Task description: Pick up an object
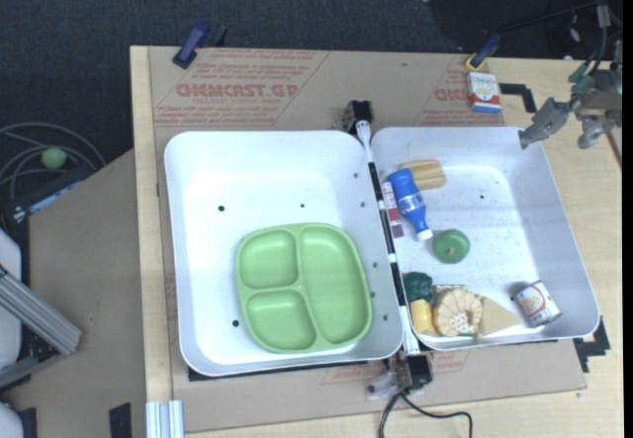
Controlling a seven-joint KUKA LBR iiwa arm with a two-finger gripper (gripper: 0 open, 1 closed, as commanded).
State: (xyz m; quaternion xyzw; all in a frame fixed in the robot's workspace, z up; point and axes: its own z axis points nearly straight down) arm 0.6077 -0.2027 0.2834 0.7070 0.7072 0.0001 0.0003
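The right bin (554, 199) holds a blue bottle (407, 201) lying along its left wall, with a tan bun (423, 172) just behind it. A green apple (451, 246) sits near the middle. At the front lie a dark green piece (416, 284), a yellow piece (422, 316), a round waffle-like biscuit (458, 312), a pale wedge (500, 318) and a small can (535, 303). My gripper (565, 128) hangs open above the bin's far right corner, apart from all of them, with nothing between its fingers.
The left bin (198, 179) carries a green divided plate (301, 286). A small red-and-white box (484, 92) lies on the board behind the right bin. Blue clamps (193, 44) hold the board's back edge. A black clip (358, 114) sits where the bins meet.
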